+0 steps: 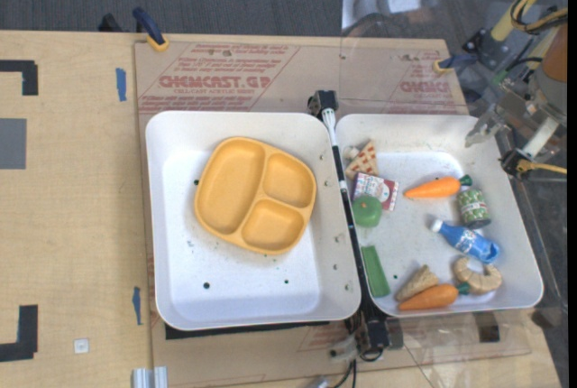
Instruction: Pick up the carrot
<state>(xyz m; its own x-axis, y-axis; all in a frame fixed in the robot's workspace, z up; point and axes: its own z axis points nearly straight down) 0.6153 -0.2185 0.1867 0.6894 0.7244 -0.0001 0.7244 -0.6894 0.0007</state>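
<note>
Here, carrot [434, 189] lies in right bin [527, 237], near its far right corner; second carrot [430, 297] at near edge. Gripper [505, 129] hovers above far right rim, grip state unclear.

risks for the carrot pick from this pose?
1. Two orange plastic carrots: upper carrot and lower carrot; the target may be ambiguous.
2. Upper carrot's green top touches the small green-labelled can; it may get knocked.
3. Lower carrot sits against the bin wall, beside a tan wedge; little pincer room.
</note>
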